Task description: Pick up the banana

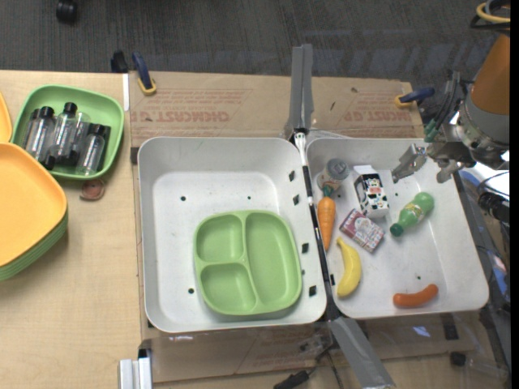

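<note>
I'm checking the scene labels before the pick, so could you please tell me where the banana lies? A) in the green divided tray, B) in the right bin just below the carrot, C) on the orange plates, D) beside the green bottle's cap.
B: the banana lies in the right bin, just below the carrot.

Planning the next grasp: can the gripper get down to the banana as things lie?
Probably yes. The banana lies flat in the right bin with nothing on top; the pink packet and the bin's left wall sit close. The gripper hangs over the bin's far edge.
</note>
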